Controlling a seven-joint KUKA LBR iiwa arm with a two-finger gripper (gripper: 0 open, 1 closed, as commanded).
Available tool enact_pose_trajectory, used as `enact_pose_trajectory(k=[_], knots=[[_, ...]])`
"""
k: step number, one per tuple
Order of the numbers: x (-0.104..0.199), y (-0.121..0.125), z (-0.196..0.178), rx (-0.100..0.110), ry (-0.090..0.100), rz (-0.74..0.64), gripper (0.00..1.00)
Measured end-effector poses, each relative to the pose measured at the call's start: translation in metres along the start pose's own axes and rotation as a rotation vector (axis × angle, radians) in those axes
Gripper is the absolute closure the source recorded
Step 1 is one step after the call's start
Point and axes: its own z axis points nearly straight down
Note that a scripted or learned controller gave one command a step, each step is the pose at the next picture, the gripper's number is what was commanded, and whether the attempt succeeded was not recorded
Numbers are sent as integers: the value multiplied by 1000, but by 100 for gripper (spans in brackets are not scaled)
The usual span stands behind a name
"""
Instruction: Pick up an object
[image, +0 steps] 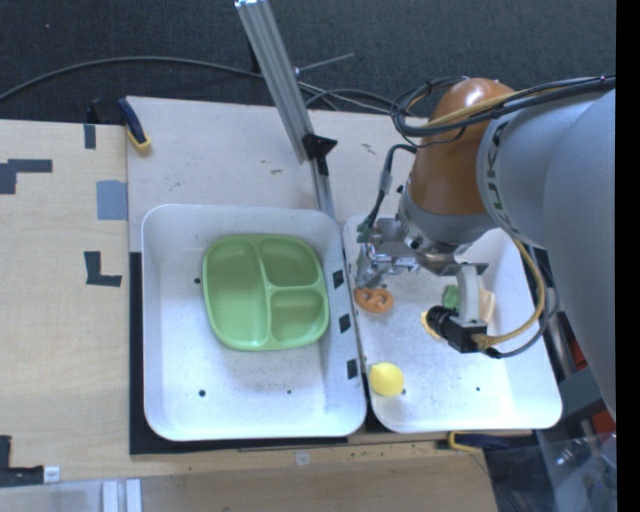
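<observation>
The hand (377, 268) is seen low in the right bin (520, 405), close against the wall shared with the left bin (180, 400), directly above a small orange pretzel-shaped object (374, 299) that lies on the bin floor. Whether the hand is spread or closed cannot be told, as it is dark and partly masked by its own mount.

Several failures can be foreseen. The orange object is flat and sits beside the bin wall, so it could be pushed sideways or pinned against the wall rather than enclosed. A slight offset in the descent could let it be clipped at one edge and flicked away. Cables (505, 335) trailing below the wrist could also be snagged on the bin rim.

The arm (540, 150) is reached in from the right, with the orange band (455, 150) above the wrist and the tool pointed steeply down. A yellow ball (387, 379) lies near the front of the same bin, and a small green piece (452, 297) is glimpsed beside the wrist hardware. A green divided plate (266, 291) is held in the left bin, well apart from the hand.
</observation>
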Motion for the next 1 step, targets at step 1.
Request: enact_pose_trajectory(k=[1], knots=[[52,21,8,-1,-1,0,100]])
